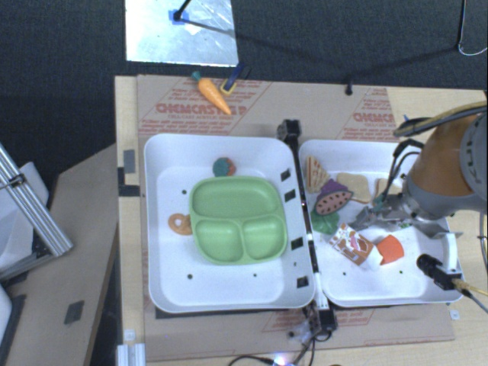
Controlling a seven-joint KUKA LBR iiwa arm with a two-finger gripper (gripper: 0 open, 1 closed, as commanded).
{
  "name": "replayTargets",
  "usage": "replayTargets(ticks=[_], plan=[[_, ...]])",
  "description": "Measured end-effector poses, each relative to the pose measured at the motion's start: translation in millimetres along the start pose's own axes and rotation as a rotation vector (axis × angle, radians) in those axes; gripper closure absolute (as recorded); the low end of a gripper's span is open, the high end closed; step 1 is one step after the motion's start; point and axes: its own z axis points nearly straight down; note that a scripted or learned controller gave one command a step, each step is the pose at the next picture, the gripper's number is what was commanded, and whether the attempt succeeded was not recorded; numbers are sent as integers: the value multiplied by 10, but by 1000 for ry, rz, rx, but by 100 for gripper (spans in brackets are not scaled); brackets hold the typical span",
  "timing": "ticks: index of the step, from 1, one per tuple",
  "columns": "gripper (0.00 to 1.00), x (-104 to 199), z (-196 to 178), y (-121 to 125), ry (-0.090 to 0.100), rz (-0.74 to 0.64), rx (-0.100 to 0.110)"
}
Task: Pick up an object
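The right bin [427, 288] holds several toy foods: a purple eggplant slice [333, 198], a striped sandwich wedge [316, 173], a tan bread piece [353, 182], a green leafy piece [325, 222], a red-and-white carton [351, 245] and an orange-red block [390, 249]. My gripper [365, 216] reaches in from the right and hangs low over the bin's middle. It sits just above the carton and to the right of the eggplant slice and green piece. Nothing is visibly held.
The left bin [164, 280] carries a green divided plate [235, 218], a small brown ring [181, 224] and a teal-and-red ball [223, 166]. A toy carrot [213, 95] lies on the cardboard behind the bins, near a foil sheet [181, 20].
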Motion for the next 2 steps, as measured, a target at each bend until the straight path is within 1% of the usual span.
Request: replayTargets(ticks=[1,2], plan=[[100,-5,-113,8,-1,0,-3],[100,-37,-749,43,-2,-3,-5]])
